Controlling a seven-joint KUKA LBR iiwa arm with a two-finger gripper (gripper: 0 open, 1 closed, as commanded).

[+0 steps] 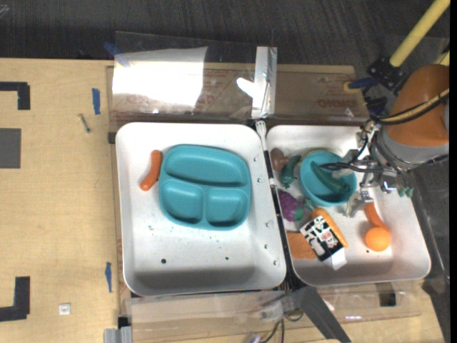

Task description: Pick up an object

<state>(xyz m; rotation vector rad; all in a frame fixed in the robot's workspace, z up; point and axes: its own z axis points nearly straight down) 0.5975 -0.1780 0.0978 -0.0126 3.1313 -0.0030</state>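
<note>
My gripper (361, 189) hangs over the right bin (414, 252), at the right rim of a teal bowl (325, 179). Just below it lie a small orange carrot-like piece (372, 214) and an orange ball (378, 239). A black-and-white patterned box (323, 236) rests on an orange packet (300, 245) toward the bin's front. A purple grape-like item (290, 204) and a brownish item (277, 162) sit along the bin's left wall. I see nothing lifted off the bin floor.
The left bin (143, 256) holds a teal divided plate (206, 185) and an orange sausage-shaped piece (151, 171) beside it. A clear plastic sheet (178, 84) lies behind the bins. The wooden bench (50, 191) extends to the left.
</note>
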